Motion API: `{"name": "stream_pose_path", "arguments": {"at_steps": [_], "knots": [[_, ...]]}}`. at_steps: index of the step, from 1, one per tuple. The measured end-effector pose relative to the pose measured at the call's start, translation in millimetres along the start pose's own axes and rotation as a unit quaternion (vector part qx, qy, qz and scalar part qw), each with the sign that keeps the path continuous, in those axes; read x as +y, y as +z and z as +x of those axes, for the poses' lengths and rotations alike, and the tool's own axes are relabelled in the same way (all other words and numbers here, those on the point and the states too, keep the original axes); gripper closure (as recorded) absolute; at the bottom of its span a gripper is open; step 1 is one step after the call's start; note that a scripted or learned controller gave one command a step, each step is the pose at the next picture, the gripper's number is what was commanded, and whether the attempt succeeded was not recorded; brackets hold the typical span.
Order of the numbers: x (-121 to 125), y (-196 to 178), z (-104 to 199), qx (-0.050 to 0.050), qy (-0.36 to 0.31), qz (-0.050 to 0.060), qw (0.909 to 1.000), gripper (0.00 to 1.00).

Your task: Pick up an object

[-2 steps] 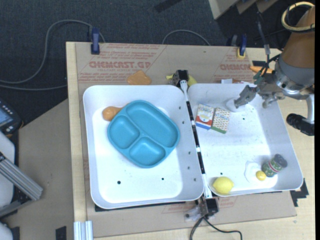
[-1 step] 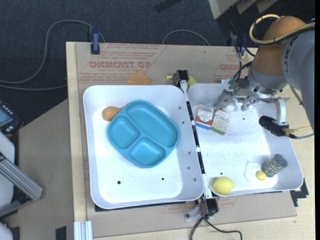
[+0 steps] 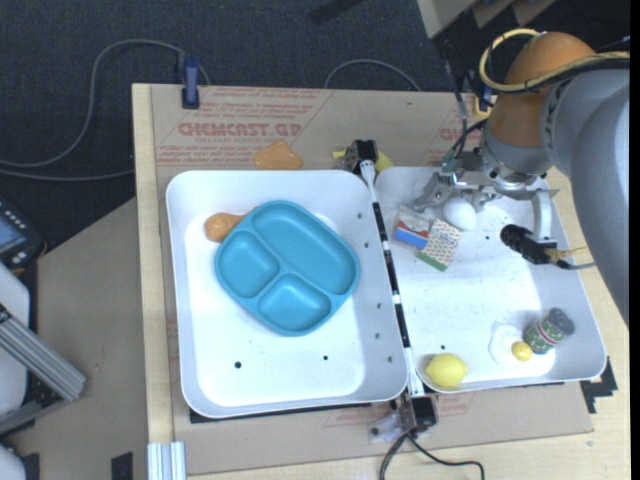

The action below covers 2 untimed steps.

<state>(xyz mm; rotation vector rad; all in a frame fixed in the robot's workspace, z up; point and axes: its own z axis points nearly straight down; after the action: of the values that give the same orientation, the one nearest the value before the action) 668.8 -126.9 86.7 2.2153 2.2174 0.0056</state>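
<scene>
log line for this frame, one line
arm: over right bin, far end | gripper: down at white object | grasp: unconfirmed | blue tray: left bin

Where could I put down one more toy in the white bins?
The right bin has bare floor in its middle, between the small box and the lemon. The left bin is bare below the blue plate. It is crowded under the gripper.

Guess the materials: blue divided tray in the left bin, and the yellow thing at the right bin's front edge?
Blue divided tray: likely moulded plastic, smooth with a soft sheen, uniform colour, rounded compartment walls. Yellow lemon-shaped object: probably a plastic or foam toy, evenly coloured and matte; too small to tell which.
</scene>
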Motion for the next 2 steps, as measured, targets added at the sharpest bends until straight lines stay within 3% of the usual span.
{"name": "stream_pose_path", "arguments": {"at_steps": [1, 2], "knots": [[-25, 2, 21, 0.002, 0.000, 0.006, 1.0000, 0.00], [-1, 2, 21, 0.001, 0.000, 0.002, 1.0000, 0.00]]}}
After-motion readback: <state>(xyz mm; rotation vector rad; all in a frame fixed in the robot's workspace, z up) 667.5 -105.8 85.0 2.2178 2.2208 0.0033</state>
